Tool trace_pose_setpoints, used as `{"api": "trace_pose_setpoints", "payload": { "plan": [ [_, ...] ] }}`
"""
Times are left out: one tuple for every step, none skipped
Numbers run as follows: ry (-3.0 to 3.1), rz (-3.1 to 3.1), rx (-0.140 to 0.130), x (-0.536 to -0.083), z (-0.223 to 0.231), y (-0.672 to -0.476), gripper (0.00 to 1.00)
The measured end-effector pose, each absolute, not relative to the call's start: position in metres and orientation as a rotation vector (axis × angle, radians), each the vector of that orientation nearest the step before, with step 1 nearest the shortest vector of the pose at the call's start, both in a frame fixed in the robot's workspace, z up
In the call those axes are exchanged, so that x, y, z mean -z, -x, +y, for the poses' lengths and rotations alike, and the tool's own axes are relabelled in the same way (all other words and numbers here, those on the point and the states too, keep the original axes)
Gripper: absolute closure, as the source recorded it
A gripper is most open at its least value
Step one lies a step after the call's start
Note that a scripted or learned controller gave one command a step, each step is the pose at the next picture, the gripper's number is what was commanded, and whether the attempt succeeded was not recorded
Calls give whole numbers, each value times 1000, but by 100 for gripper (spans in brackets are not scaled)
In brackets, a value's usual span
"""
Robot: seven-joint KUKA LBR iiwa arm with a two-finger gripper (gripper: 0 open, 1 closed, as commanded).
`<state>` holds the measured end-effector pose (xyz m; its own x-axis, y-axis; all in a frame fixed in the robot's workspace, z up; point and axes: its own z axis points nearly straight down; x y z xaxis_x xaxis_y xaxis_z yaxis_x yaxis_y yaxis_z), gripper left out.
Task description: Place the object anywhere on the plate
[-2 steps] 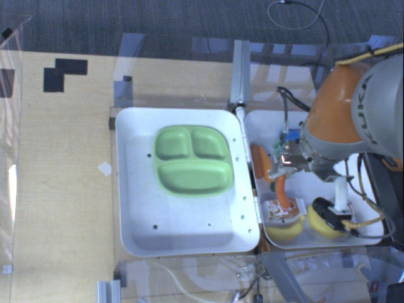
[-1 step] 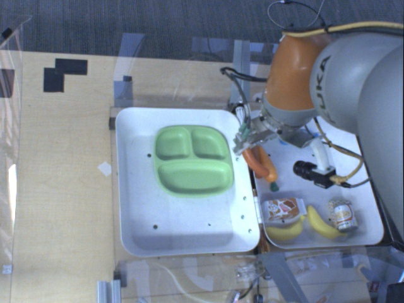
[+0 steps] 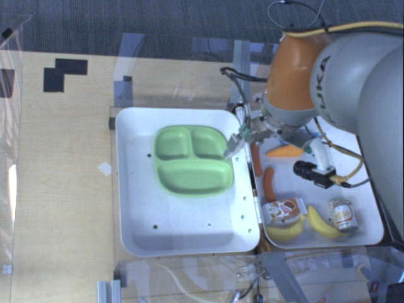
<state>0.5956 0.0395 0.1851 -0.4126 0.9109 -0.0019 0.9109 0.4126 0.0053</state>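
A green plate [image 3: 192, 160] with three compartments lies in the left white bin [image 3: 136, 188], and nothing rests on it. My gripper [image 3: 234, 145] hangs low over the plate's right edge, at the wall between the two bins, pointing down and to the left. I see nothing in it. In the right bin [image 3: 372, 229] lie an orange carrot [image 3: 284, 150], two reddish sausages [image 3: 255, 160] [image 3: 268, 183], two bananas [image 3: 287, 231] [image 3: 322, 225], a small food packet [image 3: 284, 210] and a can [image 3: 343, 214].
The grey arm with its orange band [image 3: 293, 74] covers the back of the right bin. The wooden bench [image 3: 63, 169] stretches to the left, with black marks [image 3: 63, 73] at its far left.
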Motion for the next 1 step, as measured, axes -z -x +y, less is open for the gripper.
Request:
{"api": "trace_pose_setpoints", "payload": {
  "plan": [
    [-1763, 2542, -29, -160, 62, -599, 0]
  ]
}}
